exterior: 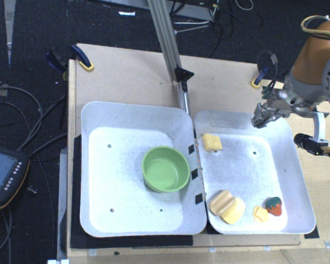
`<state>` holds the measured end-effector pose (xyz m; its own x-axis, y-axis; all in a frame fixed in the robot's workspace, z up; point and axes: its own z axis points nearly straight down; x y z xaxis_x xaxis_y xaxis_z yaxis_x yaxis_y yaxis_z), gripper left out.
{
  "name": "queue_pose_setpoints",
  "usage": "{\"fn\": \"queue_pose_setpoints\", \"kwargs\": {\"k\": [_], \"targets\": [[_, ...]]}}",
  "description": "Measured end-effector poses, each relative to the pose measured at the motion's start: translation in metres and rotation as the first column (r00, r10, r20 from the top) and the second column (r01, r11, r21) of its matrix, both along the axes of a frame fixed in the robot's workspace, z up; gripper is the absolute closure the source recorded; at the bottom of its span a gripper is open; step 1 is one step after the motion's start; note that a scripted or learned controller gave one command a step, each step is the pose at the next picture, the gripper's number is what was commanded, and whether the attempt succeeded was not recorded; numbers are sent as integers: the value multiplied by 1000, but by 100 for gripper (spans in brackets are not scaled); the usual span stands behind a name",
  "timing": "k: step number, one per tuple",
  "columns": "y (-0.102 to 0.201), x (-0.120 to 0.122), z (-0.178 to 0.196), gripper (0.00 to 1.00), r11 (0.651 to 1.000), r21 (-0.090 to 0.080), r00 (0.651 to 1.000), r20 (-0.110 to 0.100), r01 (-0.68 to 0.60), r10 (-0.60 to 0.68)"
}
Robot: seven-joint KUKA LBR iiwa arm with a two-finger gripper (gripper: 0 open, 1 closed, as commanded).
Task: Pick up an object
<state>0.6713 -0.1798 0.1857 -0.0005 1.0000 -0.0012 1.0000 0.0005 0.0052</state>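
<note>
Even, diffuse overhead light, moderately bright: white bins (96, 152) slightly washed out with no hard glare, green bowl (166, 169) casting only a soft short shadow, floor around the tabletop (129, 78) dark and murky, overall image a bit soft and grainy, fine detail smeared.

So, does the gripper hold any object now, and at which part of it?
Nothing is held. The gripper is above the far rim of the right bin, apart from the yellow block.
</note>
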Motion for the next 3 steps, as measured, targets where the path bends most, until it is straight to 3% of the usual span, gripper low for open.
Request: {"fn": "queue_pose_setpoints", "kwargs": {"k": [2, 3], "targets": [[-3, -2, 88, 100, 1000, 1, 1000, -2, 0, 0], [48, -25, 93, 100, 1000, 2, 1000, -5, -3, 3]]}}
